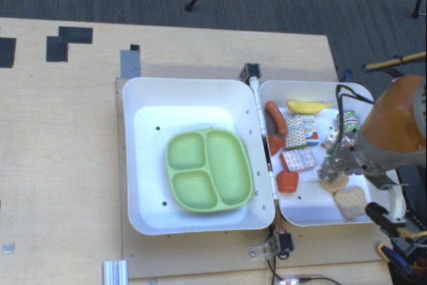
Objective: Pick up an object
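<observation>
White plastic: left bin [131,143] and right bin [308,215] set side by side on the bench [60,157]. Holds a green divided plate [209,170] on the left, well apart from the clutter. Crowds the candidates together on the right: red sausage [275,117], yellow banana [307,106], printed cartons [299,131], bread slice [351,201]. Hangs low there, the pincer [331,170], just above a tan piece [335,183], probably the target, being nearest. Wide or narrow: cannot tell, masked by the wrist.

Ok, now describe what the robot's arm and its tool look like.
The arm is a bulky, rounded orange segment above a grey wrist section. A thin black cable loops along its left side. The tool at its end is small, grey and metallic; finer detail is too blurred to make out.
</observation>
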`<state>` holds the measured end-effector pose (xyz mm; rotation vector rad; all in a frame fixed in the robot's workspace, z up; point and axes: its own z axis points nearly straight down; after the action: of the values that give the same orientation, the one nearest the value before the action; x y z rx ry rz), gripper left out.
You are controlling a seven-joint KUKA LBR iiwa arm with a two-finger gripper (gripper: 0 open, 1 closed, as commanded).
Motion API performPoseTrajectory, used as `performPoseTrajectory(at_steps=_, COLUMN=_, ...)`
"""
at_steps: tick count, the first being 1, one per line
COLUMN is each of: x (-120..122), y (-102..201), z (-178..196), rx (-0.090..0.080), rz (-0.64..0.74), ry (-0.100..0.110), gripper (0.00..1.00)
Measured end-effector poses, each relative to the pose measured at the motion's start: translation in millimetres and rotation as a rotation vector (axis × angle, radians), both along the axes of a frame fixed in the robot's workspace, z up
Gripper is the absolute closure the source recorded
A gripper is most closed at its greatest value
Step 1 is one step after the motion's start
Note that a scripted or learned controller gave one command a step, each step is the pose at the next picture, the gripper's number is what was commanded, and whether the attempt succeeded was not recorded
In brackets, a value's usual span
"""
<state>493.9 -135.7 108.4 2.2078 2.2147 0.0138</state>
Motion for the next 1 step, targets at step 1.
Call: performPoseTrajectory(at_steps=1, x=-0.1, y=0.0, z=-0.1, rx=0.000, rz=0.000, ry=0.001, gripper=0.00)
